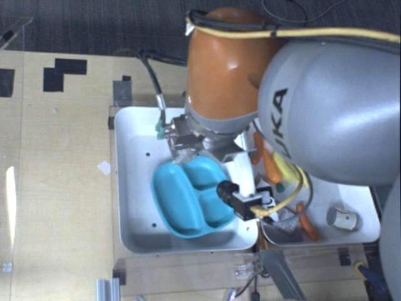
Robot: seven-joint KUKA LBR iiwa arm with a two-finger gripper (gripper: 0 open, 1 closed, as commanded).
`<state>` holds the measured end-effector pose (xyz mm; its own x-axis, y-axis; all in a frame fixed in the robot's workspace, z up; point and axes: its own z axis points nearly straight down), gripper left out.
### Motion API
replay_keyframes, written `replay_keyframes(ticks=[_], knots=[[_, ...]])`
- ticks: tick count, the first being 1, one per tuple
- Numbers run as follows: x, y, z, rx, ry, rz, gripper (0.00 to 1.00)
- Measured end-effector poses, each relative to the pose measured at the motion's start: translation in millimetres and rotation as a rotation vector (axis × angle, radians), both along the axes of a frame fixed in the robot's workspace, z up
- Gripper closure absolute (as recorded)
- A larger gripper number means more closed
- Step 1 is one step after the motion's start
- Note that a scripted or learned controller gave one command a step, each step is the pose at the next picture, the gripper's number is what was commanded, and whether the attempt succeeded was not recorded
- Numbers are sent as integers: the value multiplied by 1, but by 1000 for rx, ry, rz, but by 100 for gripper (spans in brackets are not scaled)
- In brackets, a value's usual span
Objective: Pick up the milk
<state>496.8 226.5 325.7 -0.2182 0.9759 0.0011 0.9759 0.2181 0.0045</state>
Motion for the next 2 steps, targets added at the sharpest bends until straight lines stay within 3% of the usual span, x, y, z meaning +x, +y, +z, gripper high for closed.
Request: replay_keyframes(ticks=[1, 2], knots=[[-10, 2, -9, -1, 1, 57, 100], [-9, -4, -63, -1, 1, 174, 100]])
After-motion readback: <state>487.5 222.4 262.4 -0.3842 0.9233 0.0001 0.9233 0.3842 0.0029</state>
